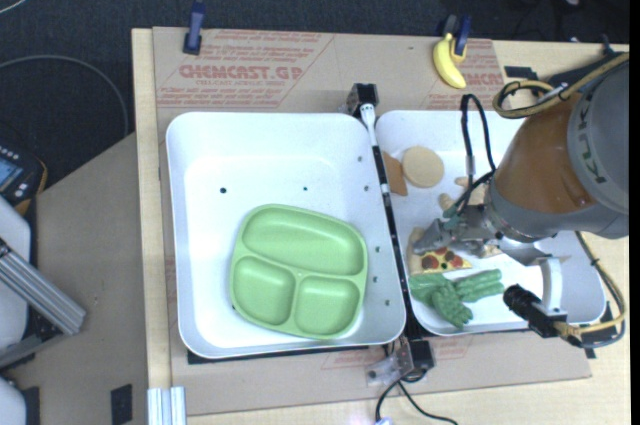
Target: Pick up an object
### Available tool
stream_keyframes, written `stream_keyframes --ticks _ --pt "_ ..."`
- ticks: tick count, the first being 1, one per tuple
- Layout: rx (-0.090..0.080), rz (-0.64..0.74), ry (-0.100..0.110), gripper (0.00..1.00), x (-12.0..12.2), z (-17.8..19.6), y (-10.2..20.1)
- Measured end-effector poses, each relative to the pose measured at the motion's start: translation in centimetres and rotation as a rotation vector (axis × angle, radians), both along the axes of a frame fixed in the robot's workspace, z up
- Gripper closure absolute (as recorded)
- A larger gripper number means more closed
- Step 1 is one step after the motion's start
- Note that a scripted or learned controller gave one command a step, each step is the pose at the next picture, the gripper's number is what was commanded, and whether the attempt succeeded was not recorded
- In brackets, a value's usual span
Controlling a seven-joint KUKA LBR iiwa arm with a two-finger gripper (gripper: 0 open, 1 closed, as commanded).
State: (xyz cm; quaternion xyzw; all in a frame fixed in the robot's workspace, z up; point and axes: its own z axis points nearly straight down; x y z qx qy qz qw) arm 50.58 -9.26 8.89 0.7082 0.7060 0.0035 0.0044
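Starting at the left bin [190, 213], a green divided tray [298, 269] lies flat, well apart from the arm's work. In the right bin [590, 298] the gripper [455, 231] hangs low over small toy food, just above a pizza slice [443, 261] and touching distance from a green leafy toy [455, 291], probably the pick target: soft-looking, lumpy, lying flat. Whether it is open or closed I cannot tell.

You have two shallow white plastic bins, smooth and faintly glossy; left bin [200, 213], right bin [590, 288]. In the left bin lies a pale green divided plastic tray [298, 270] with a satin sheen. Beneath the bins, a matt brown cardboard sheet [240, 63], printed red. Above the right bin, a glossy yellow plastic banana [448, 63].
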Motion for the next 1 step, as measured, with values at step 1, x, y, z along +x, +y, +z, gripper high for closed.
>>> stream_keyframes --ticks 1 --pt "0.002 0.003 -0.004 1.00 0.25 1.11 0.19"
